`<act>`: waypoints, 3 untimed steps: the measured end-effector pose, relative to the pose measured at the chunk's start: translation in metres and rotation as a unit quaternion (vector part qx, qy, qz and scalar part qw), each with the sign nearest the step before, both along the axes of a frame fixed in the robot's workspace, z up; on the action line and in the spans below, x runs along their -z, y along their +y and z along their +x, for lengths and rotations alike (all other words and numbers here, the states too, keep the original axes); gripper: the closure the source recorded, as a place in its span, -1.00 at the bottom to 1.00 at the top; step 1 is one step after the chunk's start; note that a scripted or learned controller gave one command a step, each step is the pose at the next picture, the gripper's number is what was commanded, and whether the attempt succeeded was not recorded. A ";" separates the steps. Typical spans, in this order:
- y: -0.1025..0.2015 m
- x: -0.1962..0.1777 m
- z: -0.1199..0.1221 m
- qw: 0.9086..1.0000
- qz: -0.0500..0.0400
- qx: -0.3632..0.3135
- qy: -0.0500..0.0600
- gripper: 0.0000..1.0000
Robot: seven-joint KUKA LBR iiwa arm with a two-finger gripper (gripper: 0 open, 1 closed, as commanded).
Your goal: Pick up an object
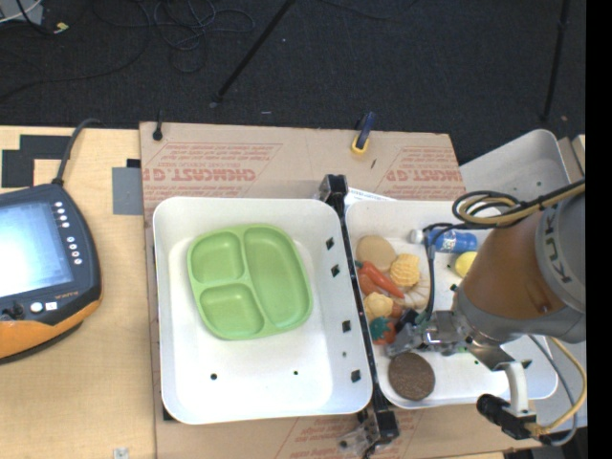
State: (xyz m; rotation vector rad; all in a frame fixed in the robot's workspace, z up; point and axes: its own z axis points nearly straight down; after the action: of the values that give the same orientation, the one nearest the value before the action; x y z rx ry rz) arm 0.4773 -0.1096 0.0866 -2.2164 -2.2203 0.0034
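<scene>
The right bin [535,385] holds several toy foods. A tan potato shape [376,251], a yellow corn piece [405,270], an orange carrot [380,278] and a pale yellow piece [380,305] lie along its left side. A small green and red piece [382,329] sits just below them, and a brown round disc [412,375] lies at the front. My gripper [424,330] hangs low over the bin, right beside the green and red piece and just above the disc. The orange wrist [507,280] covers the middle of the bin.
The left bin [182,371] holds a green divided plate [251,281]. A blue object [444,240] and a yellow one [465,263] lie at the back of the right bin. A black divider [352,295] separates the bins. A teach pendant [43,266] rests at far left.
</scene>
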 end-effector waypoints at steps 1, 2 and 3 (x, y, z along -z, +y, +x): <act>-0.002 -0.010 0.000 1.000 0.001 0.003 0.000 1.00; -0.003 -0.071 -0.006 1.000 -0.001 0.001 -0.003 1.00; -0.001 -0.112 -0.005 1.000 -0.001 0.001 -0.003 1.00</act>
State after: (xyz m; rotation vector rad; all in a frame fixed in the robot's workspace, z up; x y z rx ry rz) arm 0.4722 -0.1109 0.1989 -2.2210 -2.2221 -0.0012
